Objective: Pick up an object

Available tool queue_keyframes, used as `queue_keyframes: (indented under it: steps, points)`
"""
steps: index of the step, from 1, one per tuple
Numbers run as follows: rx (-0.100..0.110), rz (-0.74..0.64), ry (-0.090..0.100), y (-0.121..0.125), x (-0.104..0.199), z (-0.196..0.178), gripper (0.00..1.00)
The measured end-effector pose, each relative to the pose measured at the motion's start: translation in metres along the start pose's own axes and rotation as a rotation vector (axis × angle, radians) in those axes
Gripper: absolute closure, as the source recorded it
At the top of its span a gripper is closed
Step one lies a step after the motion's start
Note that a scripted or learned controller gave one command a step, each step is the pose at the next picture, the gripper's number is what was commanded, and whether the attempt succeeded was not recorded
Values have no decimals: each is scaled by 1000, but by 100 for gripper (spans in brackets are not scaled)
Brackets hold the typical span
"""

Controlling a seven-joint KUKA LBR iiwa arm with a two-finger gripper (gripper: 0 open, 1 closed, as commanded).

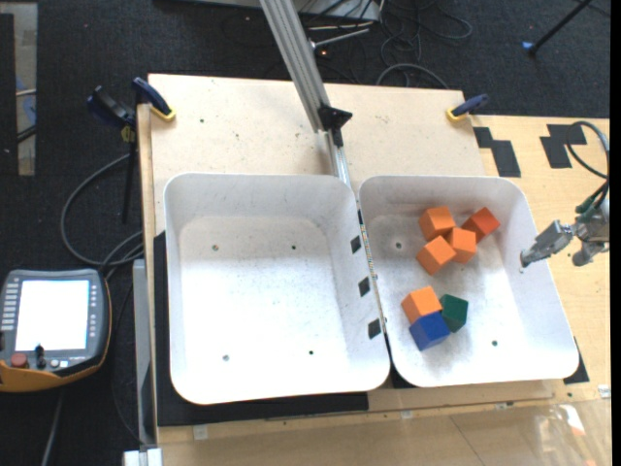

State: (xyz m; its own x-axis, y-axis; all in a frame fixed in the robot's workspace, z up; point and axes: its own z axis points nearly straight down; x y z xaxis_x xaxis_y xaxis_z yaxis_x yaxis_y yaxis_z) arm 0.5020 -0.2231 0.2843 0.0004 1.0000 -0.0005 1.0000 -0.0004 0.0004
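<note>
Presently the gripper point(536, 252) hangs at the right bin's point(558, 343) outer rim, nothing seen between its fingers, their spread indiscernible; orange blocks point(449, 237) lie inside; approach stage; next, descend over one.

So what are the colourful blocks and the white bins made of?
The blocks, such as the blue block and the green block, look like painted wood or maybe foam: flat matte colour, crisp edges. The right bin looks like moulded plastic: smooth white, rounded corners, slightly scuffed.
</note>
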Motion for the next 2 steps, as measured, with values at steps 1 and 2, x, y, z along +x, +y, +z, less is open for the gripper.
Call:
queue_keyframes:
  steps: [1, 2]
  points:
    - [-6, -5, -2, -11, 16, -46, 0]
    - [-10, -5, -4, 22, 29, -176, 0]
